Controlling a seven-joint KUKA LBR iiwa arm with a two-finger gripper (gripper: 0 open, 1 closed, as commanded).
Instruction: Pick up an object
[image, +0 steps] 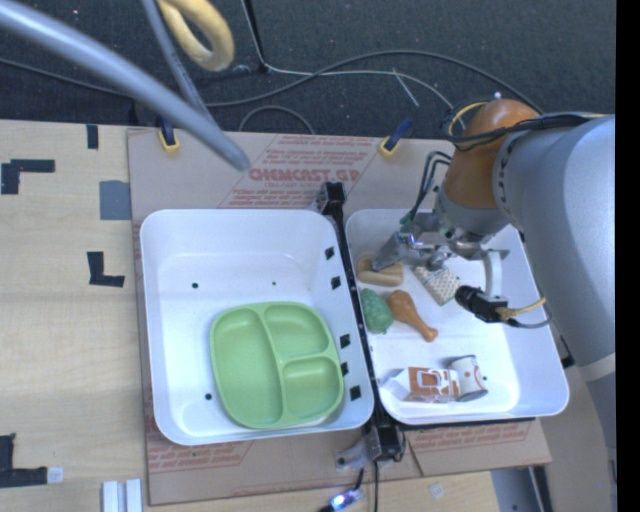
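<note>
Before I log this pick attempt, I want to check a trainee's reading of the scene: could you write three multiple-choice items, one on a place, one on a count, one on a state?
1. Where does the pale green divided plastic plate lie?
A. In the left white bin
B. In the right white bin
C. On the cardboard sheet

2. How many compartments does that plate have?
A. Two
B. Three
C. Four

3. How does the orange-brown toy drumstick stand relative to the gripper?
A. Lifted clear of the bin
B. Lying on the bin floor, below the gripper
C. Resting on the plate

Answers: 1 A, the plate fills the lower part of the left bin. 2 B, one long section and two smaller ones show. 3 B, the drumstick lies flat beside the green leafy toy, with the gripper above it near the tan bread-like piece.
</note>
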